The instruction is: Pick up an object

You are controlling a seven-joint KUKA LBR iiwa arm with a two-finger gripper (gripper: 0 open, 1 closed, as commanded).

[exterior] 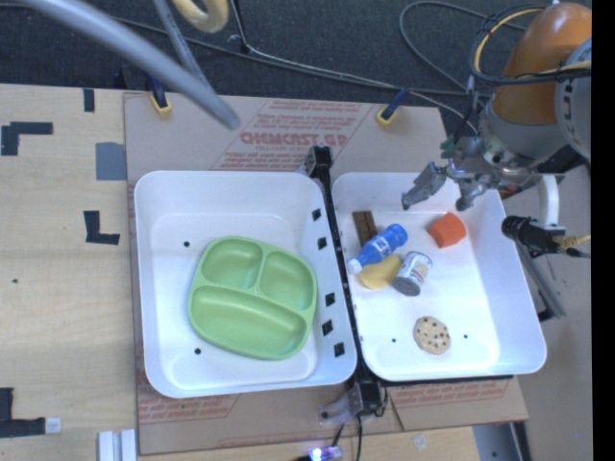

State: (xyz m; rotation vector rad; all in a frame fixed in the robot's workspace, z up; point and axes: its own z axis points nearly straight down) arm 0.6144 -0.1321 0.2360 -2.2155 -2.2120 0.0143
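The gripper hovered with jaws wide and empty; the orange block lay just below them, nearest of the objects

— What sits in the right white bin?
— An orange block, a blue bottle, a small tin can, a round cookie.
— And the tool?
— Open-fingered, above that bin's far edge.

Left bin: one green divided plate, lying flat, roughly central. Cardboard sheet with red print lies under both bins on the wooden surface. Black tape marks on the surface at left. Cables run across the dark floor beyond.
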